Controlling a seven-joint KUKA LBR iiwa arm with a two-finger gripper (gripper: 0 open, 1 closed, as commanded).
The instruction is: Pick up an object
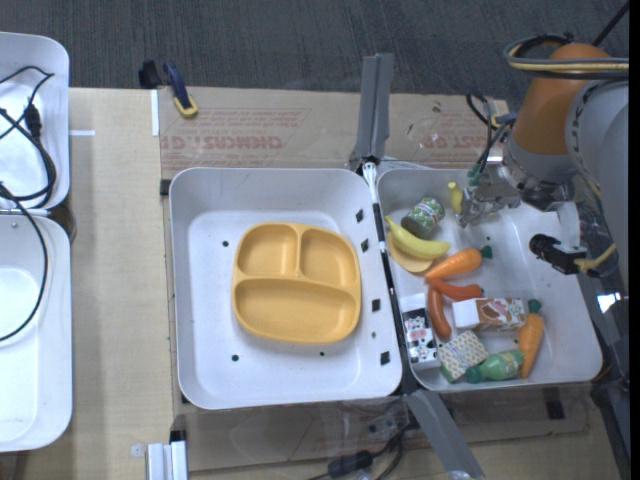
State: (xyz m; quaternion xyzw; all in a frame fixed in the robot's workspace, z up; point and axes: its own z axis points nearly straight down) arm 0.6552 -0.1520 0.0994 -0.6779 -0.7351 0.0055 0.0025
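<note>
Lying just beside the claw, lower-left: a banana.

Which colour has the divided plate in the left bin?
The divided plate is plain yellow-orange, seen best in the camera view.

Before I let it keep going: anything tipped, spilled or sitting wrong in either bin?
Nothing looks spilled or damaged. The yellow divided plate lies flat in the left bin. The toy food sits loosely heaped in the right bin: a banana, carrots, a small white box. The gripper hangs over that bin's far end.
</note>
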